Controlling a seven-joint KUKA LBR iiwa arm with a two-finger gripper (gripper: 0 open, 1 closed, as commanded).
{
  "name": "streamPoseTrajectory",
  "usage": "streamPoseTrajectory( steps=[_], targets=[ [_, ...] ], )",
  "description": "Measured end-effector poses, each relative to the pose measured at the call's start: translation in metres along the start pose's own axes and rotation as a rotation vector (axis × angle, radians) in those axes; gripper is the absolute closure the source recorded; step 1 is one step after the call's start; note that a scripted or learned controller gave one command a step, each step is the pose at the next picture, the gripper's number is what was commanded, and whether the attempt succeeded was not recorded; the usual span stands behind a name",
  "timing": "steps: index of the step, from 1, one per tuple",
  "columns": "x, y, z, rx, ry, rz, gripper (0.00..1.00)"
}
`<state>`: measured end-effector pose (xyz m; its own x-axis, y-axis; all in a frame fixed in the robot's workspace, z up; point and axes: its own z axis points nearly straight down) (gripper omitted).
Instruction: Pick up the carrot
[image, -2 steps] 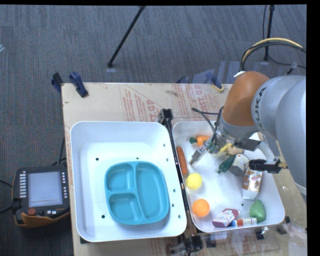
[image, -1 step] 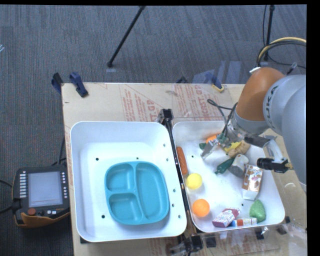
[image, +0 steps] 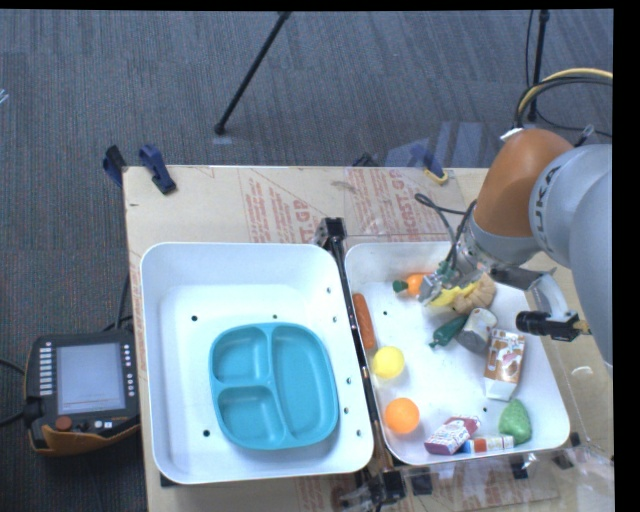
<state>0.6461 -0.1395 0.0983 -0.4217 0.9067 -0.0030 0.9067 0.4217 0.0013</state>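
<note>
- A grey carpeted floor (image: 400, 80) is seen beneath a bench topped with printed cardboard (image: 260, 205); a black stand leg (image: 255, 70) crosses the carpet and a teach pendant (image: 85, 385) lies off the bench's left edge.
- Two white bins are counted, side by side: the left bin (image: 170, 280) carries one blue divided plate (image: 273, 385); the right bin (image: 560, 400) carries the loose items.
- The carrot (image: 363, 320) is laid lengthwise against the right bin's left wall, just behind a yellow ball (image: 388, 362); one orange ball (image: 401, 415) is seen near the front left corner.
- Along the front edge a small red-and-white pack (image: 450, 436), a marker-like tube (image: 488, 443) and a green piece (image: 515, 420) are found; a carton (image: 503, 362) lies near the right wall.
- The gripper (image: 440, 285) is lowered into a cluster at the back of the right bin, well apart from the carrot; whether it is parted or closed cannot be told.
- The cluster is partly hidden by the arm (image: 545, 200): a small orange-and-green item (image: 410, 285), a yellow piece (image: 458, 296), a dark green item (image: 450, 328) and a white cup-like item (image: 478, 328) are hard to identify.
</note>
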Motion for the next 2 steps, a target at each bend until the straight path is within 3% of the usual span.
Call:
streamPoseTrajectory(
  steps=[1, 2],
  targets=[
    [0.0225, -0.0330, 0.0113, 0.003, 0.005, -0.148, 1.00],
    [0.0224, -0.0328, 0.0110, 0.002, 0.005, -0.148, 0.00]
  ],
)
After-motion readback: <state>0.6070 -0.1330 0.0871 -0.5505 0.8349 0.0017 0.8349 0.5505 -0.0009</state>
